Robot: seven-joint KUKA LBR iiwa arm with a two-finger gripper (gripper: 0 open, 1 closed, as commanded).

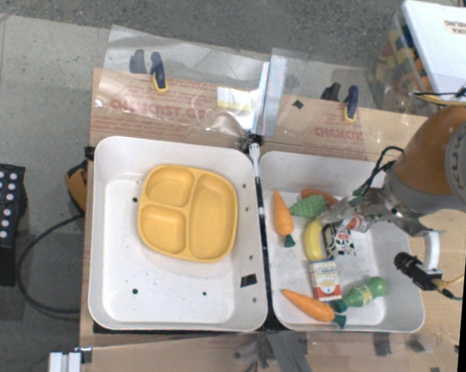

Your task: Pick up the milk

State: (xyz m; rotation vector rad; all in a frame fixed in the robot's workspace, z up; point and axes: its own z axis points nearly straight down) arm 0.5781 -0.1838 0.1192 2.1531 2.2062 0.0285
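Hovering hand (350, 218), perhaps touching milk (342, 242), right bin's (406, 318) centre.

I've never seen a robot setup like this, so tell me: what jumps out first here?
The big yellow divided plate sits alone in the left white bin. The right bin is crowded with toy food: two carrots, a banana and a green bottle. The grey and orange arm reaches in from the right, its gripper above a small cow-patterned milk carton.

At the frame's right edge, the arm (450, 164) shows a rounded grey shell and broad orange band, with thin black cables (381, 166) looping beside its wrist.
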